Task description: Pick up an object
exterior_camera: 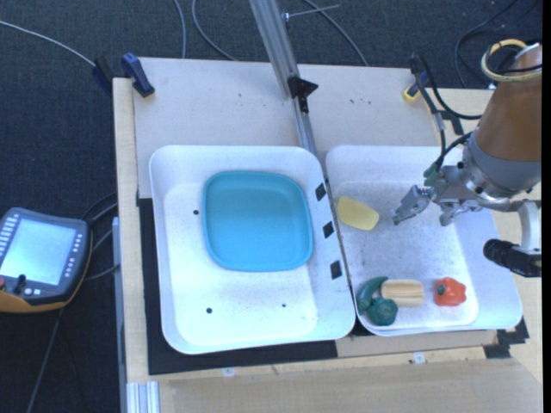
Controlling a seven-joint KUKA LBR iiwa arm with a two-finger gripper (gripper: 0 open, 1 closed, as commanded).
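Camera view: fixed overhead shot, slanted, looking down on the bench with both bins side by side.
Arm: grey KUKA arm with the orange band comes in from the right and hangs over the right bin.
Gripper: two-finger metal gripper sits above the upper middle of the right bin. Its fingers are splayed apart, nothing between them that I can see.
Right bin: shallow white plastic bin, speckled floor, holds all the small stuff.
Yellow thing: flat yellow rounded piece, near the bin's left wall, just left of the gripper and not touching it.
Green thing: dark green pepper-shaped toy at the bin's front edge.
Tan thing: tan cylinder-like block, touching the green toy on its right side.
Red thing: small red tomato-like toy with a green top, near the tan block, a little gap between them.
Left bin: second shallow white bin with a light blue square plastic plate lying flat in it.
Off the bench: a handheld control pendant with a lit screen on the dark floor at left.
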